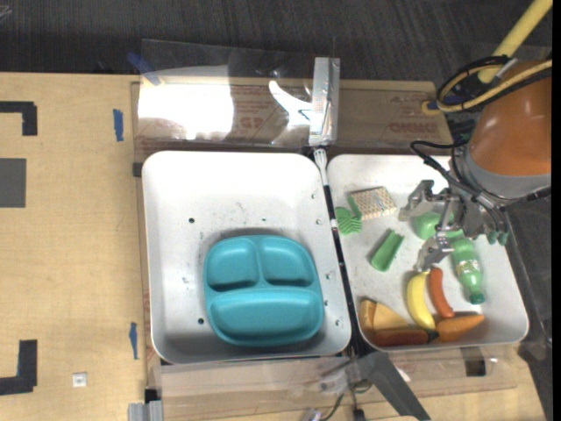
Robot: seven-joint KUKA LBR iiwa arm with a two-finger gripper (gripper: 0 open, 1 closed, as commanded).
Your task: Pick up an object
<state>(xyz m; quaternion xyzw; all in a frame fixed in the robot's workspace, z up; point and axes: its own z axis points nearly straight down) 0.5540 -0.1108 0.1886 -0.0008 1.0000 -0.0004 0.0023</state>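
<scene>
A banana (pixel 419 299) is lying near the front of the right bin (pixel 513 279), a green bottle (pixel 468 274) sitting beside it. Farther back, the gripper (pixel 436 228) is hovering over a green block (pixel 386 250); its grip cannot be told.

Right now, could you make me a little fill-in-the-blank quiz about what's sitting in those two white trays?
1. The teal divided plate lies in the ____ bin.
2. The banana is colored ____.
3. The claw hovers over the ____ bin.
4. The green bottle lies to the ____ of the banana.

Missing words: left; yellow; right; right
</scene>
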